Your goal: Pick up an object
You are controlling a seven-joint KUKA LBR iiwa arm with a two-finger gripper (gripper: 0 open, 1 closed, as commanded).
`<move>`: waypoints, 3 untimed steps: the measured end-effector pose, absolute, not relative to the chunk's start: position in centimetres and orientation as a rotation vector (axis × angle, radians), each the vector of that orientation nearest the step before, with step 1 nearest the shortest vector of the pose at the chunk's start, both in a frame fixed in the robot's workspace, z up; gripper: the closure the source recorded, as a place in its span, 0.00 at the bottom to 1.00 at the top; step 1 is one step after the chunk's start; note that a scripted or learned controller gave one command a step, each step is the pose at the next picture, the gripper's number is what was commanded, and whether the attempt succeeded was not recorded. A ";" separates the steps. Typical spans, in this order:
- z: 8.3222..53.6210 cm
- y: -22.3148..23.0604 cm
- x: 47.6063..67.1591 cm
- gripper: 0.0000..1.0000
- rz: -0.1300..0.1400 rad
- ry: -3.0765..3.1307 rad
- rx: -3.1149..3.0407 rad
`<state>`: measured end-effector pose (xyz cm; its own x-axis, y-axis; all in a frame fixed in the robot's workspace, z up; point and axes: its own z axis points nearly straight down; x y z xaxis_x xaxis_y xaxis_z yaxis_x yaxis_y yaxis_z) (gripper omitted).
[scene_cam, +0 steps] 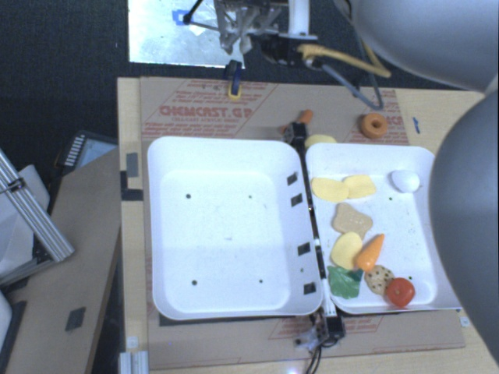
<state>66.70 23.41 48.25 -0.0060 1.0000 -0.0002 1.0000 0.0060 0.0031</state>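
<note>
Right bin [425, 170] holds toy foods, likely light, stiff, smooth plastic. Carrot [370, 252] offers narrow graspable sides. Tool [235, 49] raised beyond bins; finger state indeterminate.

1. My arm [437, 22] runs off the top and right edges, and its grey bulk covers the right bin's [425, 162] far right side.
2. I see the end effector [234, 41] cropped at the top edge.
3. A yellow piece [320, 140] sits half hidden behind the right bin's rim.
4. The print on the counter's cardboard sheet [204, 111] is too blurred for me to read.
</note>
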 end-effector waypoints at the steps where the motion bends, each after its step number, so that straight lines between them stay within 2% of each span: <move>1: 49.6 23.3 66.3 1.00 0.003 2.226 2.214; 2: 50.1 23.6 54.9 1.00 0.006 2.233 2.212; 3: 52.6 23.4 51.5 1.00 0.005 2.229 2.214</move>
